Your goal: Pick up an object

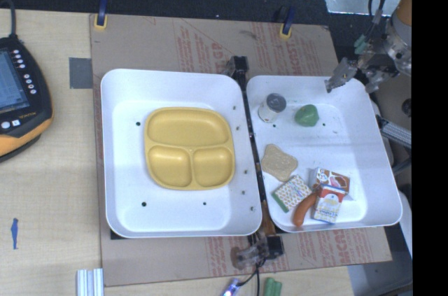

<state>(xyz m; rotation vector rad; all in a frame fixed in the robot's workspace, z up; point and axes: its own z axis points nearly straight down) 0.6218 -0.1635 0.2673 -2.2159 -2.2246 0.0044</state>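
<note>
The gripper [348, 75] hangs over the far right corner of the right bin [364, 148], with nothing seen between its fingers; whether they are spread or closed is too small and blurred to tell. Just to its left and a little nearer the camera lie a green lump [306, 115] and a small grey-topped can [272, 106], apart from each other. Further toward the camera from the gripper sit a slice of bread [278, 161], a green patterned packet [291, 192], an orange sausage-like piece [305, 207] and a red-and-white carton [330, 195], whose printing is too small to read; the sausage lies between and partly over the packet and carton. Far to the gripper's left, the left bin [126, 148] holds a yellow divided plate [189, 147]. Red lettering repeats across the cardboard sheet [203, 43] on the surface but cannot be made out. A handheld controller [17, 102] is cut off by the left edge.
</note>
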